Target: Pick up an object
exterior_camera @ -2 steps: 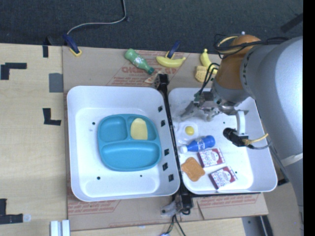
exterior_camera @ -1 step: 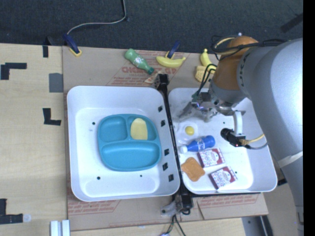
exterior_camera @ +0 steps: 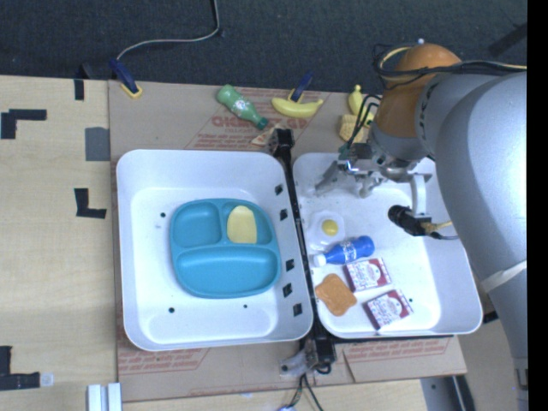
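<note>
The gripper (exterior_camera: 347, 178), fingers spread wide and holding nothing, hangs by the right bin's (exterior_camera: 445, 302) far-left corner above one fried egg (exterior_camera: 329, 227), one blue bottle (exterior_camera: 348, 251), one cracker (exterior_camera: 335, 294) and two red packets (exterior_camera: 367, 274).

Little here can be read. The brown cardboard sheet (exterior_camera: 231, 131) under the two bins carries red printing above the left bin and again along its front edge, but the letters are too small and blurred to make out. The two small red-and-white packets (exterior_camera: 377, 289) in the right bin bear printed designs, yet no word on them is legible. The blue bottle (exterior_camera: 347, 251) has a label whose writing cannot be told either.
</note>
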Robot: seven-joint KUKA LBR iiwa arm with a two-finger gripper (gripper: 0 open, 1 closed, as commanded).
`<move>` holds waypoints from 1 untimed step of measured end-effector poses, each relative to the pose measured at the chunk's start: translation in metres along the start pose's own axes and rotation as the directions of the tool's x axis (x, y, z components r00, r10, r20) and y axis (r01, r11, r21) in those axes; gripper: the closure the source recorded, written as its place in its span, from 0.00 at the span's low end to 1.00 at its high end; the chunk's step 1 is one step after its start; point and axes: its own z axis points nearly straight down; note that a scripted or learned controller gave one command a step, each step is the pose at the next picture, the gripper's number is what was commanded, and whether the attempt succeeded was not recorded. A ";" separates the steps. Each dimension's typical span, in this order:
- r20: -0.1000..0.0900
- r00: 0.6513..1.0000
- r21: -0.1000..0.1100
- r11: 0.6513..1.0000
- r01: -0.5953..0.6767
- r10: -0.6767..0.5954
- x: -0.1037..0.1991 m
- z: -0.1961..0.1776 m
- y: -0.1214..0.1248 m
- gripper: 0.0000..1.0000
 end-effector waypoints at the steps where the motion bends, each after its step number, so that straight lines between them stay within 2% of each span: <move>1: 0.001 1.000 -0.003 1.000 -0.001 0.001 0.009 0.009 -0.035 0.00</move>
